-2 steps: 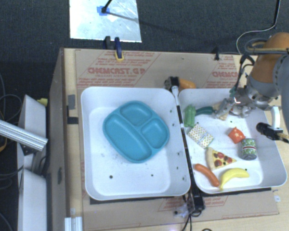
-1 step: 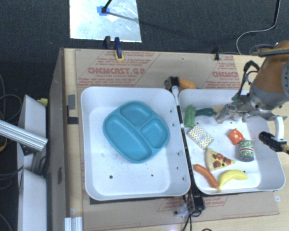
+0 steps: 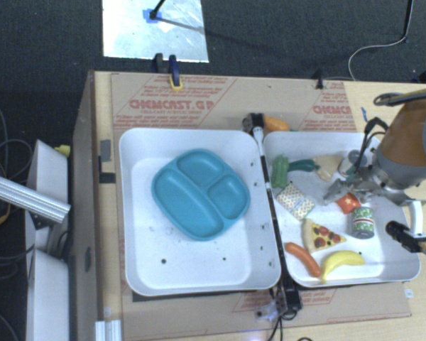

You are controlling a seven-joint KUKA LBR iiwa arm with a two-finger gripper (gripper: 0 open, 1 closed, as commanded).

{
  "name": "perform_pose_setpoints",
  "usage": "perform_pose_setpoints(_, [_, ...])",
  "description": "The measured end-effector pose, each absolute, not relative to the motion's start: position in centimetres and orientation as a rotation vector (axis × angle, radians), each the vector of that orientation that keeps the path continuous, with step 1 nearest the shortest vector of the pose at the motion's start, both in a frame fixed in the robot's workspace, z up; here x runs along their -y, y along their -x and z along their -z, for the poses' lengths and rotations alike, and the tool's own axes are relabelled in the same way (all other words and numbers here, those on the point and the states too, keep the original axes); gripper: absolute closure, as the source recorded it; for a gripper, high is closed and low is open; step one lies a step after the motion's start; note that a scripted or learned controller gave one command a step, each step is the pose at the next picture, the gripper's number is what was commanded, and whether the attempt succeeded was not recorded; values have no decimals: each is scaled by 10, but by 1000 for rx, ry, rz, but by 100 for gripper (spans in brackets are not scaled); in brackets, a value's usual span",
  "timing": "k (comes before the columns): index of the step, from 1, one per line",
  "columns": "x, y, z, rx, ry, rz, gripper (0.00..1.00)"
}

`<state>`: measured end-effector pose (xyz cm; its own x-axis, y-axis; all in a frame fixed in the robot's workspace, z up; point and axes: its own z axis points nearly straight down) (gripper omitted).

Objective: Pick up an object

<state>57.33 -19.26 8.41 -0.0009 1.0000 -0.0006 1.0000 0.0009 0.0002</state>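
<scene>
My gripper [image 3: 346,187] hangs low over the middle of the right bin [image 3: 405,265], reaching in from the right. Directly below and touching its tip in the view is a small red object [image 3: 348,204]. A small can with a green label [image 3: 363,221] stands just right of the red object. A pizza slice [image 3: 321,234], a yellow banana [image 3: 341,262] and an orange hot dog [image 3: 302,258] lie at the front of the bin. A patterned block [image 3: 295,201] and two green items [image 3: 280,170] [image 3: 303,165] lie at the bin's left.
The left bin [image 3: 149,261] holds a blue divided plate [image 3: 200,193]. An orange object [image 3: 276,125] lies outside the bins behind the divider. A black fitting [image 3: 405,236] juts in at the right bin's right rim.
</scene>
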Motion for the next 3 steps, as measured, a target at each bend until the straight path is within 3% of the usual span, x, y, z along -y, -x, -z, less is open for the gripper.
perform_pose_setpoints(1, [193,-575,-95,-2222,-2217,-3,100])
perform_pose_setpoints(2, [164,-541,-195,-2222,-2215,-4,100])
perform_pose_setpoints(3, [116,-593,-199,-2223,-2217,-3,100])
